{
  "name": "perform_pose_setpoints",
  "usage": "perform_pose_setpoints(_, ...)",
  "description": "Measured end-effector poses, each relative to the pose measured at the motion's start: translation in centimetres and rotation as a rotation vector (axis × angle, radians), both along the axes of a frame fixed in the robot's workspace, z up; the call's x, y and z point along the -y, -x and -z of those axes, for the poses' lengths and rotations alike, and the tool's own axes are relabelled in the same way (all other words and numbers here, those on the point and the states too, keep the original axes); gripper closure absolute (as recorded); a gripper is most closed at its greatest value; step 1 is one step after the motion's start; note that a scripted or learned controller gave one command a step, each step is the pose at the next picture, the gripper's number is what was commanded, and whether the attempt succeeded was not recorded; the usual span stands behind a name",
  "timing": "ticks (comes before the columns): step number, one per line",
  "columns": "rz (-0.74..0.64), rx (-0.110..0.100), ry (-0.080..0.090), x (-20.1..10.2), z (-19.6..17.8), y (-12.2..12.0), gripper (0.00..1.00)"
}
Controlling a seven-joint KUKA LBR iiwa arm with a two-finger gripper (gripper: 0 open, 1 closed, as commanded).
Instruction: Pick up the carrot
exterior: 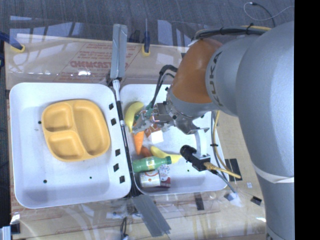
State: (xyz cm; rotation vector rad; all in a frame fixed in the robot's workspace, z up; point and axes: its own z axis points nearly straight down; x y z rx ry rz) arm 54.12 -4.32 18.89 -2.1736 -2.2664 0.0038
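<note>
We look down on a grey robot arm point(255, 84) reaching across the right-hand bin point(210, 181), its orange band point(192, 76) and wrist covering much of the bin's upper half. The gripper point(150, 119) sits low among the clutter just above the carrot point(138, 141), which lies near the bin's left wall, pointing away from us, its upper end lost under the hardware. We cannot tell whether the gripper is spread or clenched; cables and the wrist housing blur it, and nothing is plainly seen between its tips. A banana point(131, 113) curves beside the gripper, against the same wall. Just below the carrot lies a green bottle point(150, 163), with a second yellow fruit point(165, 154) partly hidden behind it, and a small can point(156, 180) with a label too small to read. Left of the carrot, in the other bin point(25, 184), rests a yellow divided plate point(75, 129).
</note>
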Motion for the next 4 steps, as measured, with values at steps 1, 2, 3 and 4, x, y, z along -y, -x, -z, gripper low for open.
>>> perform_pose_setpoints(1,-0.037,-0.001,0.0,-0.4,0.1,-4.9,0.0)
perform_pose_setpoints(2,-0.06,-0.003,-0.001,-1.2,0.0,-1.4,0.0)
perform_pose_setpoints(3,-0.059,0.0,0.0,-0.5,0.0,-3.0,0.0)
perform_pose_setpoints(4,-0.067,-0.003,0.001,-0.6,-0.7,-3.1,1.0)
